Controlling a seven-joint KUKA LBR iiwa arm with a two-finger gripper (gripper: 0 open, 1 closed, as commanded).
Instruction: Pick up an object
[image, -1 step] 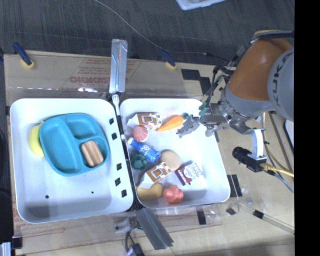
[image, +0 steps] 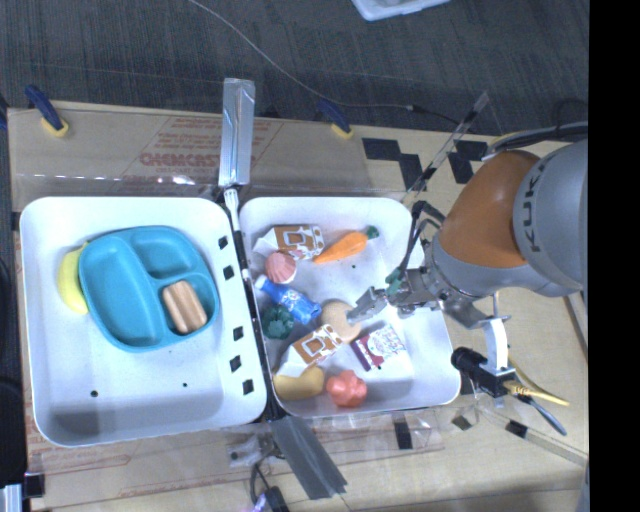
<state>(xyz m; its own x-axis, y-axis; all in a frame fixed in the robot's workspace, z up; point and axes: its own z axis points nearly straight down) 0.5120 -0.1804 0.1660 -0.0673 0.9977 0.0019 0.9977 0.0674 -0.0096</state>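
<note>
My arm enters from the right, grey with its orange band, and my gripper sits low over the right bin, near that bin's middle. Finger state: I cannot tell from this angle whether they are apart or closed, and nothing is visibly between them.

Right bin contents, 9 items noted:
- a carrot near the top, lying at a slant, green end to the right;
- a small carton just left of the carrot;
- a pink round item below that carton;
- a blue wrapped item lower still, with a dark green item touching it below;
- a tan item just beside my gripper, on its left;
- a second carton below the tan item, tilted;
- a red-and-white packet directly below my gripper;
- a yellowish item and a red round item near the front wall, side by side.

The nearest items to my gripper are the tan item and the packet; all lie on the bin floor.

Left bin: a blue tray with 3 compartments. A bread roll rests in its lower right compartment. A banana lies against the tray's left edge.
</note>
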